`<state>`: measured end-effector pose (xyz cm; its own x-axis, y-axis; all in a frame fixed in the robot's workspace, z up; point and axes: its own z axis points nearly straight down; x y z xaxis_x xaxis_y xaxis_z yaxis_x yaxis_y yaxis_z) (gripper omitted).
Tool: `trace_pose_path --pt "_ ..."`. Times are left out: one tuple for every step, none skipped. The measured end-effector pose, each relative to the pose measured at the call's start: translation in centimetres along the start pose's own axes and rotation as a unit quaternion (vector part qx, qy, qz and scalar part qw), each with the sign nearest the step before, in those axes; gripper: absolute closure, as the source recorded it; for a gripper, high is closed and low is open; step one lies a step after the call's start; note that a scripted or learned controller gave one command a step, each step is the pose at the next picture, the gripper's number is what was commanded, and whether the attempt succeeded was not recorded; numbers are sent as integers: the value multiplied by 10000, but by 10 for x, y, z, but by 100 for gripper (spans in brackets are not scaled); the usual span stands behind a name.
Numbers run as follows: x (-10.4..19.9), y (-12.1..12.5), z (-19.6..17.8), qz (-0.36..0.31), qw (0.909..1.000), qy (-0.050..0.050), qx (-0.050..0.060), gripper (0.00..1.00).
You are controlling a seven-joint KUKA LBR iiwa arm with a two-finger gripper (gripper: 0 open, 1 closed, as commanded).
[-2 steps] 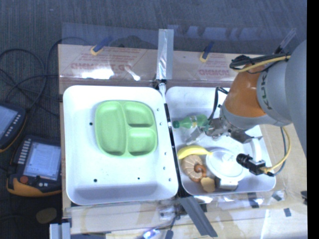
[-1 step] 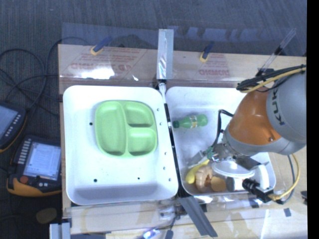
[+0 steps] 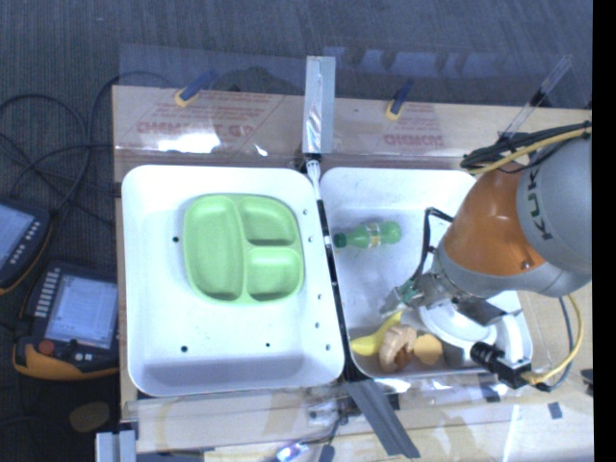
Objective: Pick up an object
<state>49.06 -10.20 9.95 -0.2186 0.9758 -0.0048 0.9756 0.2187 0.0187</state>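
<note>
The right bin [image 3: 385,189] holds a small green bottle [image 3: 368,236] lying on its side near the divider. At the bin's front lie a yellow banana-like piece [image 3: 373,338] and a tan lumpy object [image 3: 409,348]. My gripper [image 3: 416,301] is down low in the right bin, just above and behind the tan object and the yellow piece. The orange band of the arm [image 3: 491,234] covers much of the bin's right half. Nothing can be seen held.
The left bin [image 3: 154,345] bears a green three-compartment tray [image 3: 243,246] in its middle. A metal divider post [image 3: 319,104] stands between the bins at the back. Cables and a tablet [image 3: 82,311] lie on the floor left of the bench.
</note>
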Motion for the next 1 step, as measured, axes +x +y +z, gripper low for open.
trace_pose_path --pt "61 9 -91 1206 9926 13 113 100"
